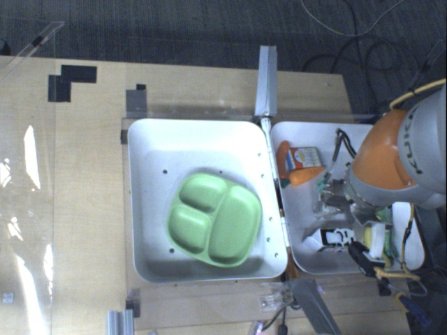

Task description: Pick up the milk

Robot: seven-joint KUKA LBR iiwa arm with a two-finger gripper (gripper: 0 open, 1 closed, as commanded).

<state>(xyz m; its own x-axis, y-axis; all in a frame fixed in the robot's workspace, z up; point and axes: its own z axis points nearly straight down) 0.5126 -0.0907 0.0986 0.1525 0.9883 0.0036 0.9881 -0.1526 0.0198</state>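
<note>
While the arm (391,155) leans low over the right bin (307,257), we hunt for the milk.
We judge the orange-and-blue carton (302,160) by the bin's far left corner to be the milk, lying apart from the gripper (334,202); we cannot tell the gripper's state. Left bin (147,152) holds a green tray (214,219).

Two bins sit side by side on the bench (84,208). The left bin (150,152) holds a sectioned tray (215,219) toward its 5 o'clock corner. In the right bin (300,246), a carton (302,158) lies at 11 o'clock (against the dividing wall), a carrot (304,176) just below it, the arm (391,162) over the 3 o'clock side.
</note>
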